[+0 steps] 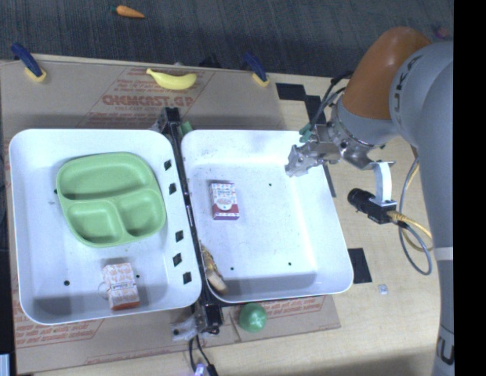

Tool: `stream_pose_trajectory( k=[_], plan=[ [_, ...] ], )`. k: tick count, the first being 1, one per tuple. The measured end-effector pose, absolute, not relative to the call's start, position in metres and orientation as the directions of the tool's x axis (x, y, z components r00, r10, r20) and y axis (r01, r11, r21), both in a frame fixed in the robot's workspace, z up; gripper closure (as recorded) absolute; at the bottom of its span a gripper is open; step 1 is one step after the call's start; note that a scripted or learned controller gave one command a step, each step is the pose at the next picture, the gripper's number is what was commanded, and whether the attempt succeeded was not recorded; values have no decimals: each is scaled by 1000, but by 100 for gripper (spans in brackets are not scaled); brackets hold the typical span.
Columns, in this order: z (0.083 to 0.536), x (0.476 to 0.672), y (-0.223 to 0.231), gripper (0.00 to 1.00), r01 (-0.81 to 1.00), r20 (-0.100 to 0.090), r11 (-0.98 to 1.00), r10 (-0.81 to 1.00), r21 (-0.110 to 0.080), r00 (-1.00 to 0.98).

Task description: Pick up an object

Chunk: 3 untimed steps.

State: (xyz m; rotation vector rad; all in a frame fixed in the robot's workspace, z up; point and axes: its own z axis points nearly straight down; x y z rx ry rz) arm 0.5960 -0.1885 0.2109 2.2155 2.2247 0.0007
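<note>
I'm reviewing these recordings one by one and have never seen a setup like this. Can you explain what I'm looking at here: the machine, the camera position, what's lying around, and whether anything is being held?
One camera looks down at a slant on a bench. The grey machine with the orange band is a robot arm reaching in from the right; its gripper hangs over the upper right part of the right bin, with nothing visible between its fingers. That bin holds a small red box. The left bin holds a green divided tray and another small packet near its front edge. Outside the bins, a banana lies on the cardboard behind them, and a green ball sits in front of the right bin. An orange item, perhaps a carrot, lies on the floor beyond.
</note>
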Motion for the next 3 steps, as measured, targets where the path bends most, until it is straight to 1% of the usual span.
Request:
stream_pose_trajectory(
  k=[1,2,3],
  plan=[
    [209,595,-188,0,1000,0,4,1000,-1,-4],
    [291,485,-211,0,1000,-1,4,1000,-1,-4],
    [97,491,-210,0,1000,2,7,1000,-6,-7]
  ],
)
